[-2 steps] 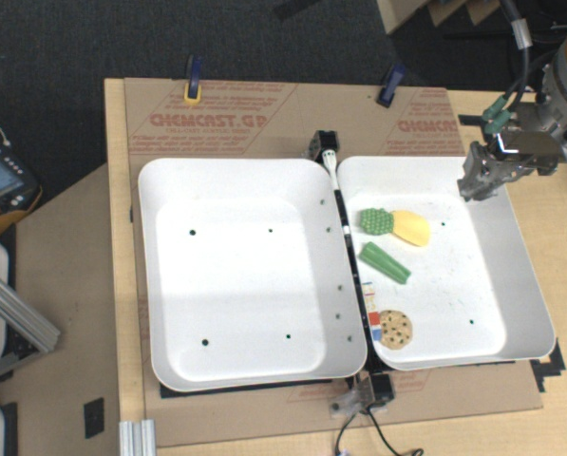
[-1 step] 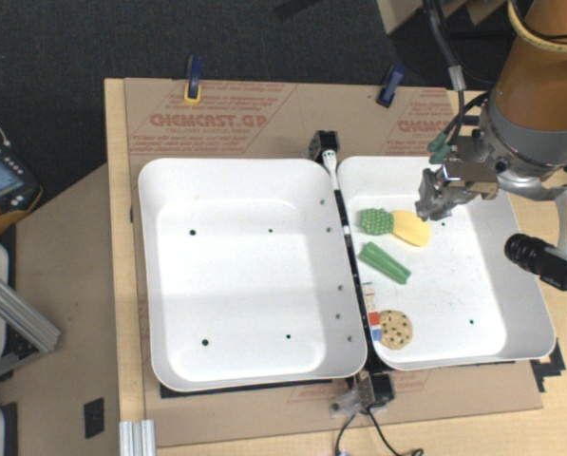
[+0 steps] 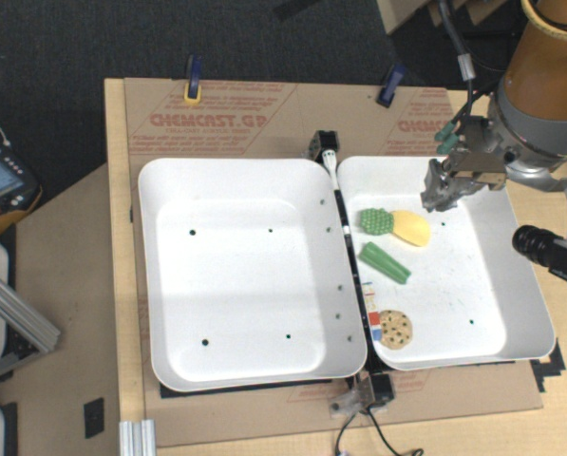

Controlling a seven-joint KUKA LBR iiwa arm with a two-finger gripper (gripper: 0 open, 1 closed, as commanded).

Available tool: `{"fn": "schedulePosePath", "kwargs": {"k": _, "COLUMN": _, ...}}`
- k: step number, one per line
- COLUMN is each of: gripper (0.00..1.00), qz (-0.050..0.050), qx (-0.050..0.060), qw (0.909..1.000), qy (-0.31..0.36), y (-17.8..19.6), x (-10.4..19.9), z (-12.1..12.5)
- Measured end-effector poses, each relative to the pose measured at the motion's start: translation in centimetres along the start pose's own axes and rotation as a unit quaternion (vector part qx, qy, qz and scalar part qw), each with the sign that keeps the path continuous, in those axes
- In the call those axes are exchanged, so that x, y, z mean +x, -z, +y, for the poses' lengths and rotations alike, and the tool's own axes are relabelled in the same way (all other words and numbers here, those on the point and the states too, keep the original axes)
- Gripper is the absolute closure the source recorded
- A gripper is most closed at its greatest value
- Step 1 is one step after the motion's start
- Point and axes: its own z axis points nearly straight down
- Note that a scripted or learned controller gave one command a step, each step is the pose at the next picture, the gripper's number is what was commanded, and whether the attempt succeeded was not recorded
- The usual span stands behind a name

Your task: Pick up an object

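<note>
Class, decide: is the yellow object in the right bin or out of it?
In. The yellow object lies on the right bin's white floor, touching the bumpy green piece.

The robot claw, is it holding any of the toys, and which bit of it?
No. The gripper hangs over the right bin with nothing between its fingers. The yellow toy lies just below it, untouched.

Both bins white: left bin (image 3: 169,255), right bin (image 3: 492,283). Yellow lemon-like piece (image 3: 412,228). Bumpy green piece (image 3: 377,221). Plain green stick (image 3: 385,262). Tan cookie (image 3: 394,329), dark speckles. Brown cardboard (image 3: 264,112), red lettering. Blue clamps (image 3: 194,79).
</note>
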Motion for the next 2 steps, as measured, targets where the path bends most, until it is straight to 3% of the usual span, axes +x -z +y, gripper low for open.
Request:
{"fn": "schedulePosePath", "kwargs": {"k": 1, "gripper": 1.0, "qz": 0.0, "qx": -0.001, "qw": 1.0, "qy": 0.0, "y": 1.0, "x": 0.0, "z": 0.1}}
{"fn": "schedulePosePath", "kwargs": {"k": 2, "gripper": 1.0, "qz": 0.001, "qx": 0.0, "qw": 1.0, "qy": 0.004, "y": 3.8, "x": 6.2, "z": -3.0}}
